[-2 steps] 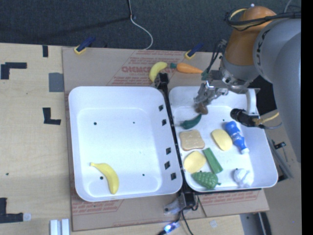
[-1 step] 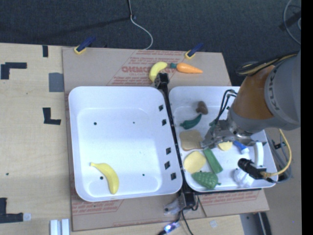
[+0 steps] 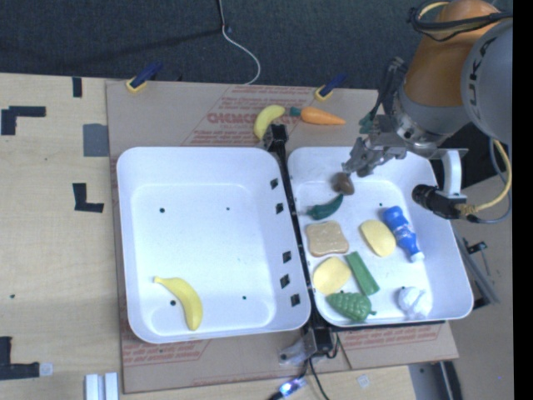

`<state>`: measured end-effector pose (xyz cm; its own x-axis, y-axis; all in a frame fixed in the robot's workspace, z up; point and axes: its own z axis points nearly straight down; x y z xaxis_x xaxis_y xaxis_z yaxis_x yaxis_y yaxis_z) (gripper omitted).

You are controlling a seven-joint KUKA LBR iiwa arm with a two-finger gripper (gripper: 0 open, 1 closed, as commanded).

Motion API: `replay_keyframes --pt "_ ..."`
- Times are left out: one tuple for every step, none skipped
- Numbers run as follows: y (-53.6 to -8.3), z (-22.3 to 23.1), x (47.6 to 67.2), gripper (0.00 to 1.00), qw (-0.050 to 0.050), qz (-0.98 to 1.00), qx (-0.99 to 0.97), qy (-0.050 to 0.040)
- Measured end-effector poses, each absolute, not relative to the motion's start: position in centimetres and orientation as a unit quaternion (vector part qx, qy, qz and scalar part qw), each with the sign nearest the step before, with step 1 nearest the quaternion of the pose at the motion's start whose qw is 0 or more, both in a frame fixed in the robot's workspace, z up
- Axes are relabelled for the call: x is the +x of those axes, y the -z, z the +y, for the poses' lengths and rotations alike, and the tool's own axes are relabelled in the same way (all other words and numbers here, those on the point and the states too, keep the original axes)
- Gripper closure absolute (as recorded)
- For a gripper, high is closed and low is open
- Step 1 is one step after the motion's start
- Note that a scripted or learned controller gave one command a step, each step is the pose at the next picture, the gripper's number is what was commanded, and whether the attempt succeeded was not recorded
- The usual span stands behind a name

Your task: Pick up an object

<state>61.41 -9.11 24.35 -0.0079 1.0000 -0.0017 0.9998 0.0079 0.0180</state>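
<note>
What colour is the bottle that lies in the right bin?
Blue, with a white cap: the bottle shows plainly in the camera view, near the right bin's right wall.

Arm (image 3: 454, 52): reaching in from the right, wrist angling down-left. Gripper (image 3: 360, 163): hanging low, pointing downward; finger state not discernible.

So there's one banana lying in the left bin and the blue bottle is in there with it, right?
Not quite. The banana does lie in the left bin, but the blue bottle is in the right bin, near its right wall. The camera view shows this.
</note>
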Motion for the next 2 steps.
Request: replay_keyframes --pt "-18.0 -5.7 53.6 1.00 -0.005 0.708 0.706 0.0034" --pt "-18.4 -7.4 50.7 1.00 -0.002 0.707 0.707 0.0019"
